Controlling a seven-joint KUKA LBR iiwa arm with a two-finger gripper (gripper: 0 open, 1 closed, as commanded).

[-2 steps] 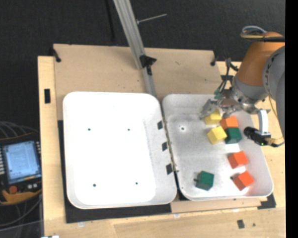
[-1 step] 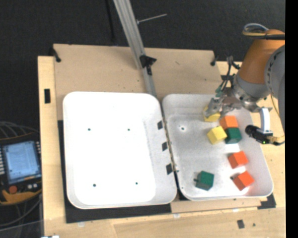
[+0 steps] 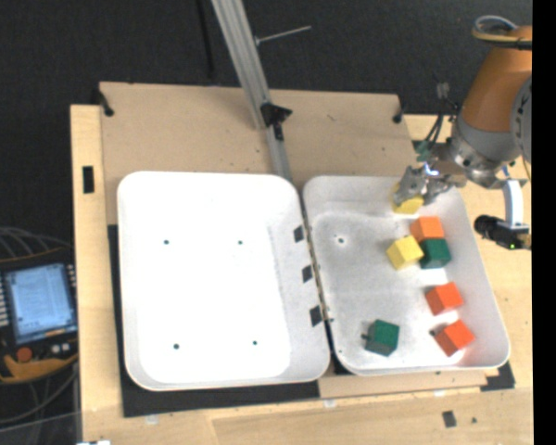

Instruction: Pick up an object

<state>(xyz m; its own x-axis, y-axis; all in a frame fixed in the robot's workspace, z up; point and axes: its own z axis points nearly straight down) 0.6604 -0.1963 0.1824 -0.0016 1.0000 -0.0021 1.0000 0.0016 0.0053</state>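
Claw (image 3: pixel 411 194) over right bin's (image 3: pixel 352 360) far edge, yellow block (image 3: pixel 409 206) (partly hidden) between its closed fingers.

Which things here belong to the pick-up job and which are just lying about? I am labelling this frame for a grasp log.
Job:
gripper, low at the right bin's far edge
yellow block just under it
yellow block, orange blocks, green blocks

Lying about:
left bin
metal pole
handheld screen off the bench
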